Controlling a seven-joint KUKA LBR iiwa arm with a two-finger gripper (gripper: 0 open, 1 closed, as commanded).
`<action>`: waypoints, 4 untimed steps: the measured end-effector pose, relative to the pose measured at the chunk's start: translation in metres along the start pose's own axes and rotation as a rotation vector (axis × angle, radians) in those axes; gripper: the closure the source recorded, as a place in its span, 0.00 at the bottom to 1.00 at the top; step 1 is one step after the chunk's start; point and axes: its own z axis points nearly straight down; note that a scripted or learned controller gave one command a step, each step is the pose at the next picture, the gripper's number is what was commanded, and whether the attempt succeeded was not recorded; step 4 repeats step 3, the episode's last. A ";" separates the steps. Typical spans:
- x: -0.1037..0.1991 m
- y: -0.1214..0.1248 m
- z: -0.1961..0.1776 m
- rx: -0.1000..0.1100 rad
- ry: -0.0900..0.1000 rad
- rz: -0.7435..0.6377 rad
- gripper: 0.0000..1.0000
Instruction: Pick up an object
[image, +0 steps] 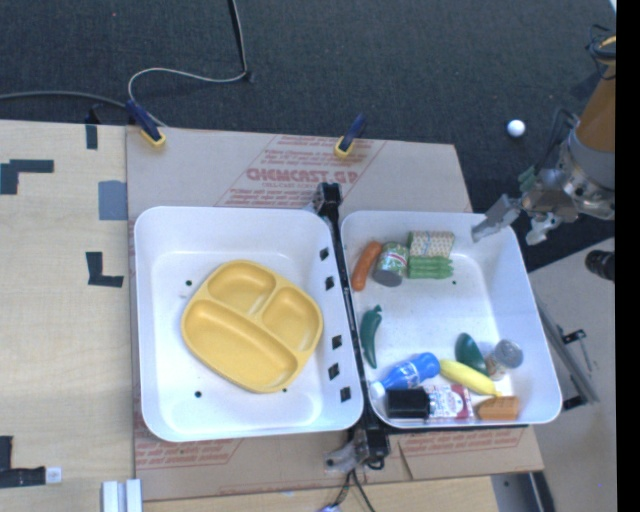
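Observation:
The right bin (505, 300) holds several small objects. At its back lie an orange carrot (366, 263), a small can (392, 263), a green piece (431, 268) and a tan woven block (431, 243). A green pepper (371, 334) lies near its left wall. At the front sit a blue bottle (409, 371), a black box (408, 403), a yellow banana (467, 377), a dark green item (470, 350) and an orange piece (498, 408). My gripper (507, 230) hangs over the bin's back right corner, open, with nothing between its fingers.
The left bin (160, 300) holds a yellow divided plate (253, 324). Black clips (334, 300) run down the divider between the bins. Yellow-blue clamps (146, 122) pin the cardboard at the back. A small white ball (516, 127) lies on the dark floor.

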 end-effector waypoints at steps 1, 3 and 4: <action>0.111 0.035 0.154 -0.013 -0.001 0.000 0.00; 0.166 -0.018 0.004 -0.002 0.000 -0.002 1.00; 0.166 -0.018 0.004 -0.002 0.000 -0.002 1.00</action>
